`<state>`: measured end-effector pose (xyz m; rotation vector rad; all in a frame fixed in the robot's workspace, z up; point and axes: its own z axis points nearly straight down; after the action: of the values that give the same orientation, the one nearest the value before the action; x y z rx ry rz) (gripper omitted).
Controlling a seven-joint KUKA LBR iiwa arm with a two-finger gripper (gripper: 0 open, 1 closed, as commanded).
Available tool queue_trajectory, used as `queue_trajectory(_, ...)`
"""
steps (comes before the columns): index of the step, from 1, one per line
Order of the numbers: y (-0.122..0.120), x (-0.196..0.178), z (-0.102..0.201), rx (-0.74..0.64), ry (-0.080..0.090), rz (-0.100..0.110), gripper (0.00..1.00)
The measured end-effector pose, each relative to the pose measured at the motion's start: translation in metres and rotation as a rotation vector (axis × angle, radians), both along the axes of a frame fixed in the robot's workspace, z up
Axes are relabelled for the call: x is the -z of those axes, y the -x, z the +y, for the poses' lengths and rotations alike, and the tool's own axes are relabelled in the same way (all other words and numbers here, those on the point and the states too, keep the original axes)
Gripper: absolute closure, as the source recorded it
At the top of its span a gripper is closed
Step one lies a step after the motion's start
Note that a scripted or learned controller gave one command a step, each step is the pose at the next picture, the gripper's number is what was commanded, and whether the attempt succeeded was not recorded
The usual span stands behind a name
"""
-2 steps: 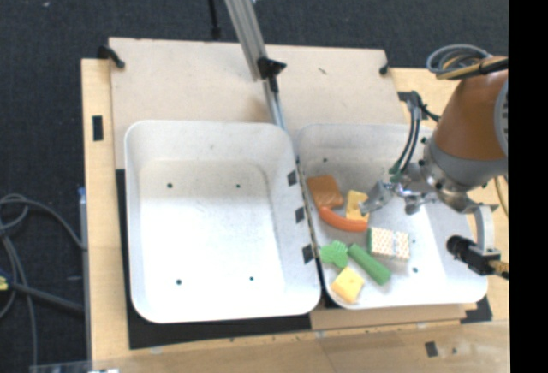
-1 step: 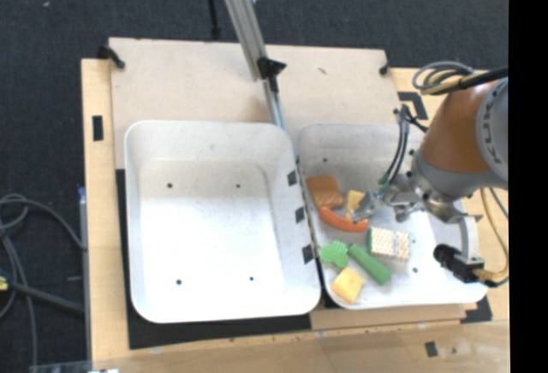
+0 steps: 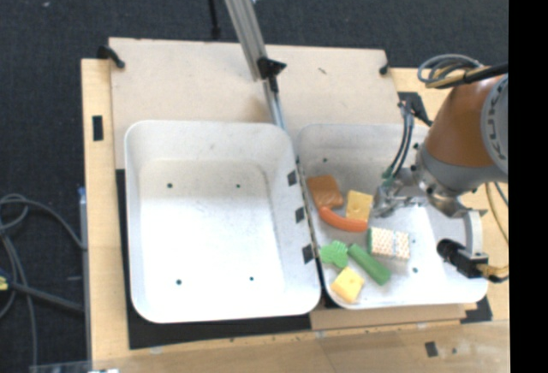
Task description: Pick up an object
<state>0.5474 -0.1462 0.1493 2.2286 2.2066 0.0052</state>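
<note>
Nearest item: yellow block (image 3: 348, 284), lying by the 6 o'clock rim of the right bin (image 3: 445, 298).
Right bin contents, all crowded toward its 9 o'clock side: green toy (image 3: 355, 258) just above the yellow block; checkered white-and-pink block (image 3: 390, 242) at the green toy's 2 o'clock; orange carrot-shaped piece (image 3: 342, 222); second yellow block (image 3: 359, 205) touching the carrot piece; brown block (image 3: 324, 191) at 11 o'clock of the group.
Open room: the bin's 3 to 5 o'clock floor is bare white; its 12 o'clock portion likewise.
Arm (image 3: 467, 136): enters from 3 o'clock, orange band visible.
Jaws (image 3: 387, 200): low over the bin, just beside the second yellow block at its 3 o'clock; cannot tell how far open, nor whether anything is held.
Left bin (image 3: 137, 140): bare white floor.
Surface (image 3: 188, 76): tan board, both bins side by side on it; a metal pole (image 3: 244, 8) rises at 12 o'clock.
Room: dark carpet (image 3: 51, 3), cables (image 3: 26, 226) at 9 o'clock.
</note>
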Motion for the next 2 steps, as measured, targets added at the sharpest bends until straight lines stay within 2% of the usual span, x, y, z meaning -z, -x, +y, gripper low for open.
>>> queue_trajectory(2,-0.008,-0.101,0.006,-0.014,0.002,0.005,1.0)
